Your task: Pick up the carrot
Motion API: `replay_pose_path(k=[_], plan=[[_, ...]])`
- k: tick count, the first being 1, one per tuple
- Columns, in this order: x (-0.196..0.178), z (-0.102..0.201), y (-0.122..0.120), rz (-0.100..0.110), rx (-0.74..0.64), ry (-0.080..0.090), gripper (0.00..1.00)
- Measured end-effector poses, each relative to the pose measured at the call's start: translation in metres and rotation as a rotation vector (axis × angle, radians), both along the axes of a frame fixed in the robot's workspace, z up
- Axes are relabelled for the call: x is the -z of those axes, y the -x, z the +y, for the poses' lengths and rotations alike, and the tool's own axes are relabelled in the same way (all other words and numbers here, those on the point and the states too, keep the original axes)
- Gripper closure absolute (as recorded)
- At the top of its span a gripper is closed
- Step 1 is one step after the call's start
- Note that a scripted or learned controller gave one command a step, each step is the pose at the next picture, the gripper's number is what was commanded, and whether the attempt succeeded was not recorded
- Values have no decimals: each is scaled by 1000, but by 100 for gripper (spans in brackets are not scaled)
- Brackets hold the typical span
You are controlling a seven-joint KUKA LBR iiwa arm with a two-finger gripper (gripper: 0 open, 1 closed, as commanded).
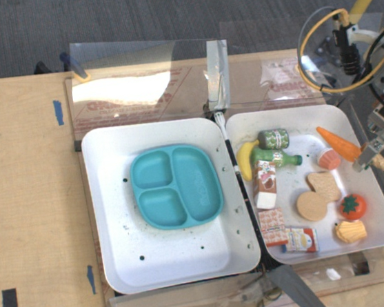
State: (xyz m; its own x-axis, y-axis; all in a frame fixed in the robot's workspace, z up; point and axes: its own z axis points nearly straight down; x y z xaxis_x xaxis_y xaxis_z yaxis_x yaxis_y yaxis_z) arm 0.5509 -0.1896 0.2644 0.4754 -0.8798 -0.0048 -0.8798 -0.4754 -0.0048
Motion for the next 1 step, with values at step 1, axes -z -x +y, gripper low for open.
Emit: replay_pose_path(k=[1], plan=[[38,-10,56,5,-357,2,100]])
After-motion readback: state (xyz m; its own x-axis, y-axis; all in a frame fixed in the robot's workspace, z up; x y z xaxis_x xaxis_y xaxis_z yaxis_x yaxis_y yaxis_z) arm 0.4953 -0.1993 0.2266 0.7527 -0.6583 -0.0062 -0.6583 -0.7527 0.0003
